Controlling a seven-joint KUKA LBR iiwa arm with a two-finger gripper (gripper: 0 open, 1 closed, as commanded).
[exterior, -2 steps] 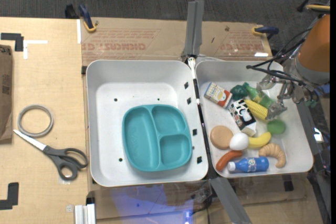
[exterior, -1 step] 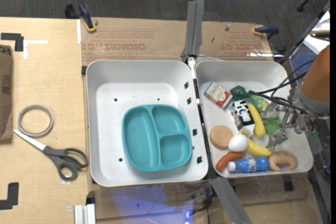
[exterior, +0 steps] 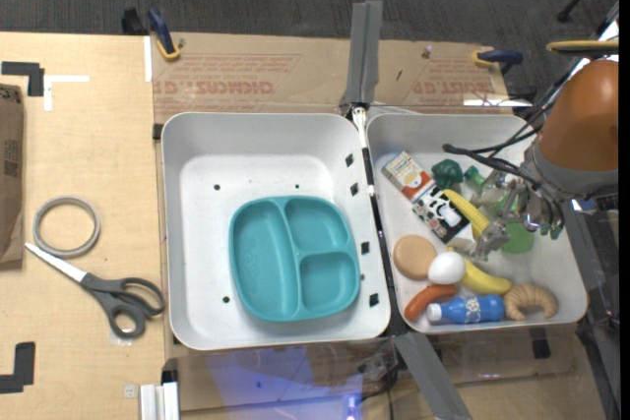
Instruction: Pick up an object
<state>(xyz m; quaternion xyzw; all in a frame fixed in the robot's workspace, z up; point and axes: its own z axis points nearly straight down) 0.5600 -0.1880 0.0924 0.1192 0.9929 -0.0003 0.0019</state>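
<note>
Both white bins [exterior: 187, 211] look like smooth plastic with a faint sheen. The teal divided plate [exterior: 295, 258] is matt plastic. The tabletop [exterior: 89, 330] reads as pale, smooth wood, with brown printed cardboard [exterior: 256, 84] behind the bins. The scissors [exterior: 98, 288] have shiny metal blades and grey plastic handles; the tape roll [exterior: 66, 225] looks glossy. The gripper [exterior: 507, 216] is bare, glinting metal

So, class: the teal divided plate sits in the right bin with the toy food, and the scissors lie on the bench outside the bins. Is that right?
Not quite. The camera view shows the teal divided plate in the left bin; the toy food is in the right bin. The scissors do lie on the bench outside the bins.
</note>
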